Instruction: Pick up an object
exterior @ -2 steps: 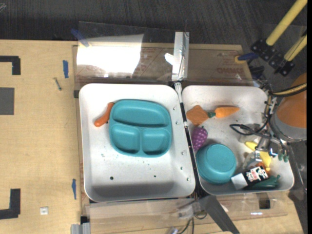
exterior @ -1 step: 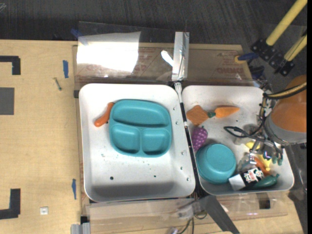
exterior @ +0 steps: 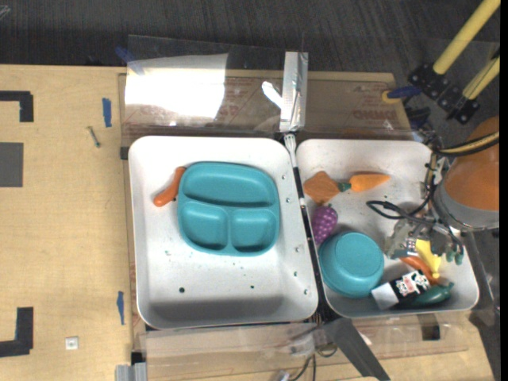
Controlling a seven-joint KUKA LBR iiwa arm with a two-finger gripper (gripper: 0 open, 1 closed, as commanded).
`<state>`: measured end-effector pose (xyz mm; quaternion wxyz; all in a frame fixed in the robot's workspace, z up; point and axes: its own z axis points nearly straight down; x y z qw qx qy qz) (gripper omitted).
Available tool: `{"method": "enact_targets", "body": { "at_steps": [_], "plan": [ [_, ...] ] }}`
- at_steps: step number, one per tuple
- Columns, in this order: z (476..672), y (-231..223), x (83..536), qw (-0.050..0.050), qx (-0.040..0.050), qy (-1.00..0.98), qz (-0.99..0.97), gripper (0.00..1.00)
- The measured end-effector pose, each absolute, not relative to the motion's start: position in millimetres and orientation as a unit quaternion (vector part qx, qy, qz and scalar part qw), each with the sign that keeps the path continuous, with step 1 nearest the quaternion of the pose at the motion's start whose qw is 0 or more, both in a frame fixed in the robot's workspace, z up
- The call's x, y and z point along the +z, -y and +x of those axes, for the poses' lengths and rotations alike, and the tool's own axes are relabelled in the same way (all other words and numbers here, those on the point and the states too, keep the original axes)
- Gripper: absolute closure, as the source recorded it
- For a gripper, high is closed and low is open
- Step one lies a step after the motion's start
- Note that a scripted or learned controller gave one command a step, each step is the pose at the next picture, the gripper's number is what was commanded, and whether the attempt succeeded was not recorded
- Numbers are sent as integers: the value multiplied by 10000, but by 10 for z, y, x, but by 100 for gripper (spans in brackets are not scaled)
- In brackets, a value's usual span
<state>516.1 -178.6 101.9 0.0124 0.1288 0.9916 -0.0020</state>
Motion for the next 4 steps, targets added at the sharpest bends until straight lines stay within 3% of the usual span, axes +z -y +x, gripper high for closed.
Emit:
{"method": "enact_targets", "body": {
  "at_steps": [1,2,3,4],
  "plan": [
    [5789,1557,2591,104,-7,-9948,1016,100],
    [6374,1199,2264,34,8,-9931,1172,100],
    [5822,330,1875,11,13,-9943,1062,100],
    [6045,-234,2252,49,19,-9917,1284,100]
  ]
}}
